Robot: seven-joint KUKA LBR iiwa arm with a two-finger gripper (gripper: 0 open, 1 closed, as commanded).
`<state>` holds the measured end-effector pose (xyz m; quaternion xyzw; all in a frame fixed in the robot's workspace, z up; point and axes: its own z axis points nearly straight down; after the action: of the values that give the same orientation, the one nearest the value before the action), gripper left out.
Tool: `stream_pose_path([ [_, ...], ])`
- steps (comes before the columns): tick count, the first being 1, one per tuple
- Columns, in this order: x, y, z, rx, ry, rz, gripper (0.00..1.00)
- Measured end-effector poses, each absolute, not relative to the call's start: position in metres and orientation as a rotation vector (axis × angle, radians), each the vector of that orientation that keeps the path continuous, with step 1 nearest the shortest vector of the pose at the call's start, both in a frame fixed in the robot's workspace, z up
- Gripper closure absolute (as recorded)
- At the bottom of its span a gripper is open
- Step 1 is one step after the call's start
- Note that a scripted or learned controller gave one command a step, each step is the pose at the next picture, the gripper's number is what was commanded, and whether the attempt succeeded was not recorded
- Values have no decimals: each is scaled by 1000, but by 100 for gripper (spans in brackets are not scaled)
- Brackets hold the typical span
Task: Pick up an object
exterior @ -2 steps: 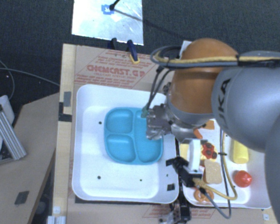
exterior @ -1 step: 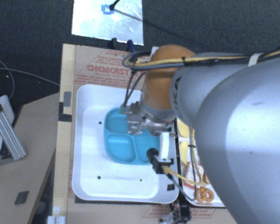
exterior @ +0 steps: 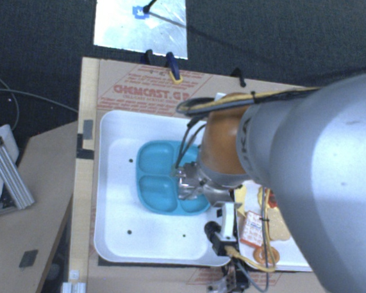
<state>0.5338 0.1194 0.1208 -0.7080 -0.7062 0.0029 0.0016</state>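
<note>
A light blue divided plate lies in the left white bin, toward its right side. The arm's orange band and grey wrist hang over the plate's right edge, and the gripper sits low over that edge, with its fingertips hidden under the wrist. In the right bin, mostly covered by the arm, I see a red-and-white packet and a tan ring-shaped item.
The big grey arm covers the right half of the scene. A cardboard sheet lies behind the bins. Black cables hang by the front rim. A metal frame stands at far left.
</note>
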Motion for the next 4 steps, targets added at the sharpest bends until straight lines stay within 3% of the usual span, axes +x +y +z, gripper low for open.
stream_pose_path([
  [3,537,122,154,-2221,-2220,-4,100],
  [4,613,117,124,-2219,-2229,-7,100],
])
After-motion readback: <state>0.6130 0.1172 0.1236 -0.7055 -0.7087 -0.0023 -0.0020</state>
